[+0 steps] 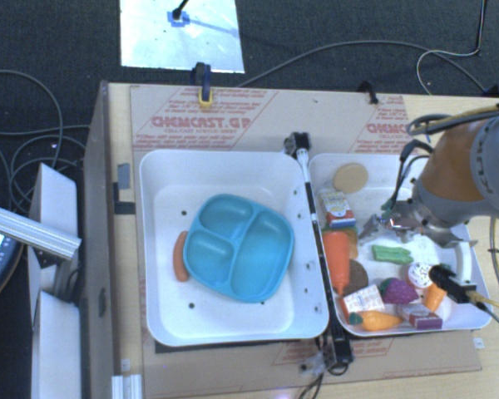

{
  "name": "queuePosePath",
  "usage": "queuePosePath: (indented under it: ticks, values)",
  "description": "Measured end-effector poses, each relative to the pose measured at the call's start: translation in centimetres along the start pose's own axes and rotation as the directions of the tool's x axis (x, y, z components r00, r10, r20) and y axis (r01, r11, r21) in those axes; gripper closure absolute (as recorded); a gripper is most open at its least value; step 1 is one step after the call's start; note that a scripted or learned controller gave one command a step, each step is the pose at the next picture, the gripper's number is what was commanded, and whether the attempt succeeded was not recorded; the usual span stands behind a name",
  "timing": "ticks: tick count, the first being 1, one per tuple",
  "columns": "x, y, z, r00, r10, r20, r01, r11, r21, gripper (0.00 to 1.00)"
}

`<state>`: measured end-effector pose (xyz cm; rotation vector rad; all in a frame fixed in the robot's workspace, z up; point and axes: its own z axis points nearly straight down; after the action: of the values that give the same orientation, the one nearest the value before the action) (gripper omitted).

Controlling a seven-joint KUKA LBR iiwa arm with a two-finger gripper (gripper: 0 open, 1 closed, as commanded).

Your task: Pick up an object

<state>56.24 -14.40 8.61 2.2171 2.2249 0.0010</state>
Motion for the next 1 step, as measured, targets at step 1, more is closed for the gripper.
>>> queuePosePath:
  ticks: [1]
  values:
    - [-0.96,-7.51,0.16,1.0,0.003,0.0,-0.003,1.0,0.0,0.0]
